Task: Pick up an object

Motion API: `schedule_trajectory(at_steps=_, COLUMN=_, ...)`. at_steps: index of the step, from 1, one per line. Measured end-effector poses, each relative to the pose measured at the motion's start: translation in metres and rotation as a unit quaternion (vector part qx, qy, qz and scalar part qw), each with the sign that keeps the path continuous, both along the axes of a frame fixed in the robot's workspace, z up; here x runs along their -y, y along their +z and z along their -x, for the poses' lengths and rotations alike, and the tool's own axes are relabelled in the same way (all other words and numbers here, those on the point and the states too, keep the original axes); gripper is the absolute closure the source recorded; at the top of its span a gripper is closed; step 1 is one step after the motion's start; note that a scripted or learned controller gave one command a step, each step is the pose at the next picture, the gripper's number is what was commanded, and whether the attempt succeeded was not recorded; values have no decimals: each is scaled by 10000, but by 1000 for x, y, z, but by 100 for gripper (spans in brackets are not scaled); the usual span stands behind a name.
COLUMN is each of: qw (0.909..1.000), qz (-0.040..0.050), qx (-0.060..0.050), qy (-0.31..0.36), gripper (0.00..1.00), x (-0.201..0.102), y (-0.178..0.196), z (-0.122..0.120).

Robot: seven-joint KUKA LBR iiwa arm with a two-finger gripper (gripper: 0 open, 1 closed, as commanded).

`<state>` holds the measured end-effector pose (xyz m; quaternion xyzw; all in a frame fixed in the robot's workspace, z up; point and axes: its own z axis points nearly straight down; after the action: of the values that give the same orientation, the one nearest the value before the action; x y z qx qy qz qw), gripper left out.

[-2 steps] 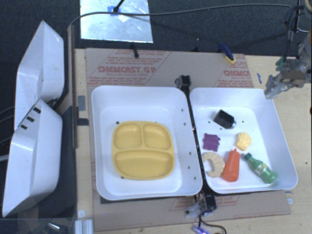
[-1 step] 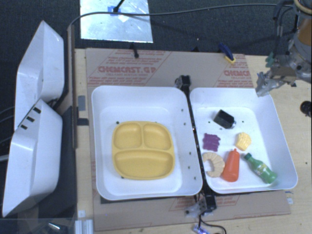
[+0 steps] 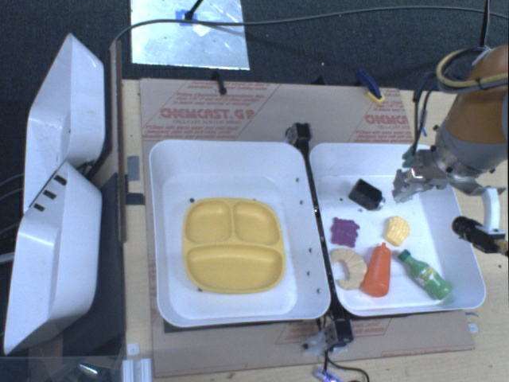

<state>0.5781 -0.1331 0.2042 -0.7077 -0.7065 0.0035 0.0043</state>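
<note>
Arm low over right bin

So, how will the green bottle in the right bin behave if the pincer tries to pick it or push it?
The green bottle lies on its side, and its body looks round, so a push would probably roll it. It appears to be a small plastic toy, likely stiff and light. Its surface looks glossy, so it may slip. The orange bottle lies close beside it and could be bumped.

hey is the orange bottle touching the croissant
Touching. The camera view shows the orange bottle lying right against the croissant, no white bin floor between them.
</note>
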Motion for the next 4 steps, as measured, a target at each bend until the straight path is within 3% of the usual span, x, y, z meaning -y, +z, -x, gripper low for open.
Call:
schedule_trajectory(at_steps=1, qw=10000, qz=7, qx=62, qy=32, gripper=100, x=-51, y=-8, z=-54)
schedule_trajectory(at_steps=2, qw=10000, qz=-3, qx=83, qy=44, gripper=100, x=-126, y=45, z=-54)
schedule_trajectory(at_steps=4, qw=10000, qz=5, qx=62, qy=15, gripper=100, x=-150, y=54, z=-75)
